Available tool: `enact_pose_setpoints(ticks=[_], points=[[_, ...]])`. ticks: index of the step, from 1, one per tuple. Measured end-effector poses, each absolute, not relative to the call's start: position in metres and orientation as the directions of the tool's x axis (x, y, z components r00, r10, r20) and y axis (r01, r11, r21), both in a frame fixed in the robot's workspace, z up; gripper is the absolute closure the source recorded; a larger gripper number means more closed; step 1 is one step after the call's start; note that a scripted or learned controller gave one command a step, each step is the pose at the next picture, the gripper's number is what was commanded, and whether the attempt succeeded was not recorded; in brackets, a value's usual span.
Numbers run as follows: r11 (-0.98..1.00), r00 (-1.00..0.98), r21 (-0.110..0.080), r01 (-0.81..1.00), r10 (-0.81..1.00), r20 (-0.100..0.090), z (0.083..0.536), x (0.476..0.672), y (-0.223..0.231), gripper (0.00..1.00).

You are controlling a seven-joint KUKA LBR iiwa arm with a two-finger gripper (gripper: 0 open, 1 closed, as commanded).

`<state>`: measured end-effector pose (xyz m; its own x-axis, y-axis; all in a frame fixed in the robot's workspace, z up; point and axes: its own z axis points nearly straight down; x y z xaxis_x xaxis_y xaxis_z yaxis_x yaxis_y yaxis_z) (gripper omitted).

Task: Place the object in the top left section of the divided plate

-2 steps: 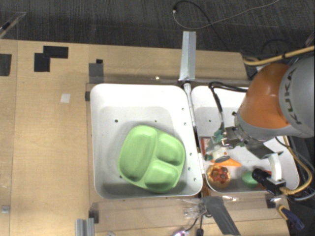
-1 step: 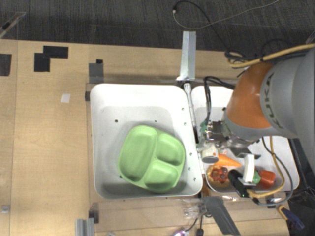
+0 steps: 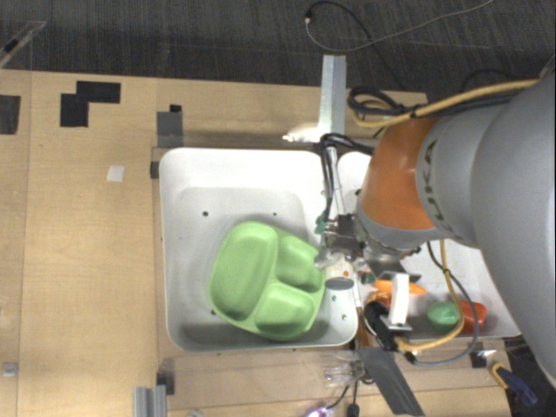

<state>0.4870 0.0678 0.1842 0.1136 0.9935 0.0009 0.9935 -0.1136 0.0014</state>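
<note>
Grey and orange above, dark metal below: the hand (image 3: 337, 248) hangs at the seam between the two white bins, just off the 3 o'clock edge of the green divided plate (image 3: 265, 279). Cannot tell how far open, nor whether anything is held; wrist and cabling hide the tips.

Lying in the left bin (image 3: 178, 233), toward its 5 o'clock corner, tilted, long axis running roughly 10 to 4 o'clock. One large section on the 9 o'clock side, two smaller ones at 3 and 5 o'clock. Likely target the upper part near 11 o'clock, so a move toward 9 o'clock from the hand.

Small objects in the right bin (image 3: 486, 259) at 4 o'clock of the hand: a green rounded piece (image 3: 442, 314), an orange-red one (image 3: 473, 315) touching it. Which one counts as the task's object, not clear.

No legible brand or writing anywhere on the surface (image 3: 78, 259).
</note>
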Motion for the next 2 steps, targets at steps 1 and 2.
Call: enact_pose_setpoints(ticks=[1,2], points=[[0.108,-0.108,0.004,0.994,0.994,0.0,0.236,0.488,0.095,1.0],[-0.153,0.153,0.0,0.988,0.988,0.0,0.184,0.487,0.06,1.0]])
